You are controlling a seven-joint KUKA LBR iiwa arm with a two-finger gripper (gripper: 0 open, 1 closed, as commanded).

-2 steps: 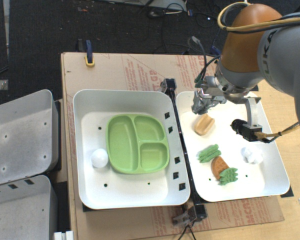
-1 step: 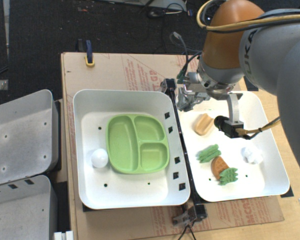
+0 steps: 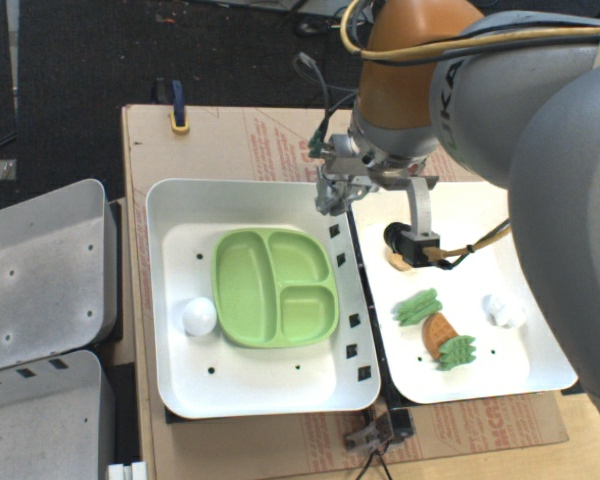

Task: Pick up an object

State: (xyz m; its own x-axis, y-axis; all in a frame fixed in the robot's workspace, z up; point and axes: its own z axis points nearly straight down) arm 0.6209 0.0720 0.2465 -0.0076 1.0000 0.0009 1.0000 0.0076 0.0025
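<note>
Two white bins sit side by side, and the gripper (image 3: 332, 196) hangs over the far end of the rims where they meet. Closest to it is a green divided plate (image 3: 275, 288), lying flat in the left bin (image 3: 160, 268), just forward and to the left of the tool. A white ball (image 3: 198, 316) sits just beside the plate's outer edge, even farther from the gripper. On the tool's other side, in the right bin (image 3: 540, 368), a green leafy piece (image 3: 416, 306) lies near a carrot (image 3: 438, 334) with a green top. A small white lump (image 3: 502, 311) sits apart from them toward the outer wall. From where I stand I cannot tell whether the gripper is spread or pressed together, nor whether it touches anything.
</note>
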